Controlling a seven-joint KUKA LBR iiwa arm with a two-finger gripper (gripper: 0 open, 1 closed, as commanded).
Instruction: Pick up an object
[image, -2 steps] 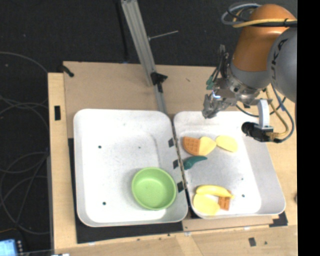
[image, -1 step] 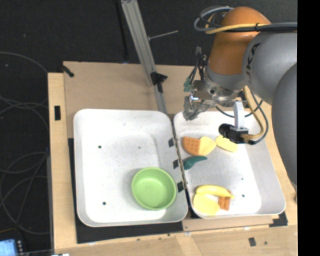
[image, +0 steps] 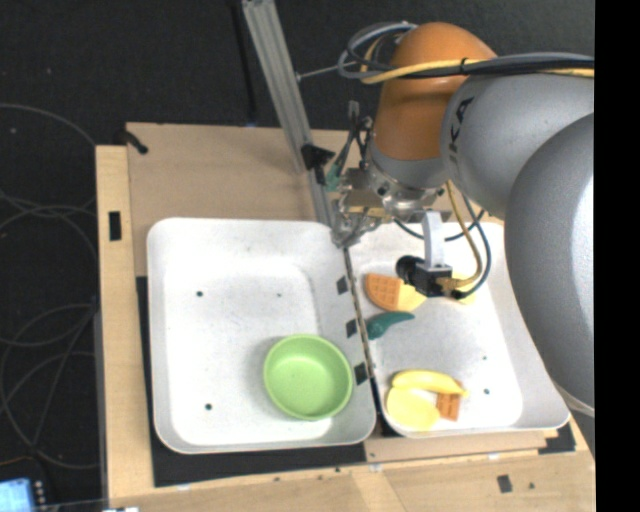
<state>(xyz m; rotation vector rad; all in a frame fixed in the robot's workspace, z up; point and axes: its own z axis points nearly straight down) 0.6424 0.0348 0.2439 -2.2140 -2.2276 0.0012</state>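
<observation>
My gripper (image: 344, 230) hangs over the far end of the divider between the two bins, above the bins' back rim. An orange and yellow piece (image: 386, 292) lies in the right bin (image: 500, 340), just below and to the right of the gripper. A small teal piece (image: 389, 322) lies in front of it near the divider. At the right bin's front sits a yellow object (image: 415, 398) with a small orange block (image: 449, 406) against it. A green bowl (image: 307, 375) stands upright in the left bin (image: 210, 300), at its front right.
A slanted metal post (image: 285, 95) rises behind the bins, close to the gripper's left side. The big grey arm (image: 540, 200) covers the right bin's far right part. The wooden bench (image: 200, 170) borders the bins.
</observation>
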